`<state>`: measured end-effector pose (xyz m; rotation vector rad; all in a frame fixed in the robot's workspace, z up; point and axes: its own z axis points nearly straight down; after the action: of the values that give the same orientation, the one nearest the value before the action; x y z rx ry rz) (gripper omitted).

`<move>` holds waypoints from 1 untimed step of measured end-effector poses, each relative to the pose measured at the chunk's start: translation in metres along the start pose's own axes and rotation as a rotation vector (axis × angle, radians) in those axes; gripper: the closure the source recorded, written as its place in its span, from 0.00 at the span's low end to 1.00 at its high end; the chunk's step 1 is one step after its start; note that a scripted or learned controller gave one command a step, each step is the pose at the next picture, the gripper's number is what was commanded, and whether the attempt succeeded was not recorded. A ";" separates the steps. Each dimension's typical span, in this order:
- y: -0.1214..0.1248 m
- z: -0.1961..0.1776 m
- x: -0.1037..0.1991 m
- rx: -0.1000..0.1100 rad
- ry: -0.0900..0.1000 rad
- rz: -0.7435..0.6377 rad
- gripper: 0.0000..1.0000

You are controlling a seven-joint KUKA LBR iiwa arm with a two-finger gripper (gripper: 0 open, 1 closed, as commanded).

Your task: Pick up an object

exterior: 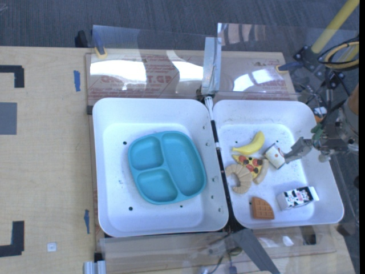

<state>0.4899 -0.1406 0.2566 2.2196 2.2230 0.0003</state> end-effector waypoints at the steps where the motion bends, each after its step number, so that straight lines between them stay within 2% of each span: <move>1: 0.061 0.092 -0.005 0.010 0.003 -0.033 0.00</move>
<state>0.5505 -0.1457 0.1642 2.1890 2.2652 -0.0075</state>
